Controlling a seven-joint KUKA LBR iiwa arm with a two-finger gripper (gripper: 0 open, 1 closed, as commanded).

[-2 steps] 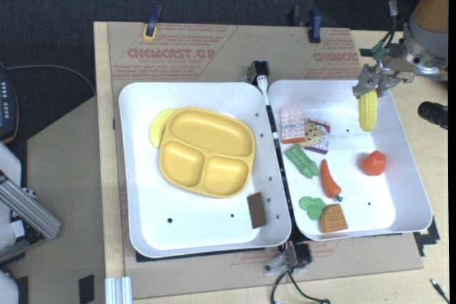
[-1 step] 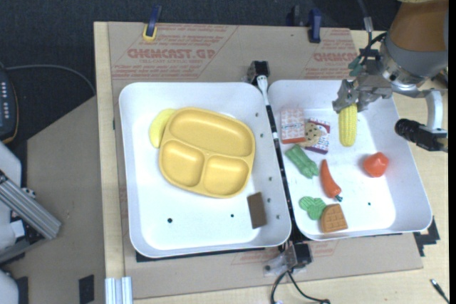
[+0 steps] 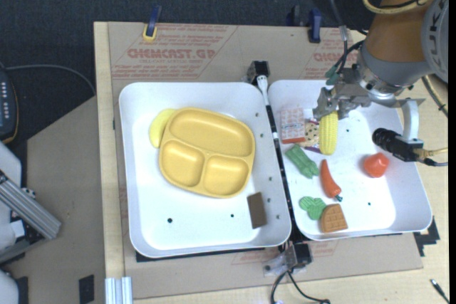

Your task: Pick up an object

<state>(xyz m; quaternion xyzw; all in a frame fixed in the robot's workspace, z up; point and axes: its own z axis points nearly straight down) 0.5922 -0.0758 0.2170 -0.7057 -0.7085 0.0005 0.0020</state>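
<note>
I am reaching in from the right, my grey arm with its orange band bending downward at the wrist, my gripper point(image 3: 329, 105) hanging low and pointing down over the right side.

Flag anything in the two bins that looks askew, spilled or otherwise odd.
Little stands out. The yellow divided tray lies crooked in the left bin, half covering a yellow piece at its upper-left edge. The corn cob sits directly under the end effector; whether it is gripped is unclear.
</note>
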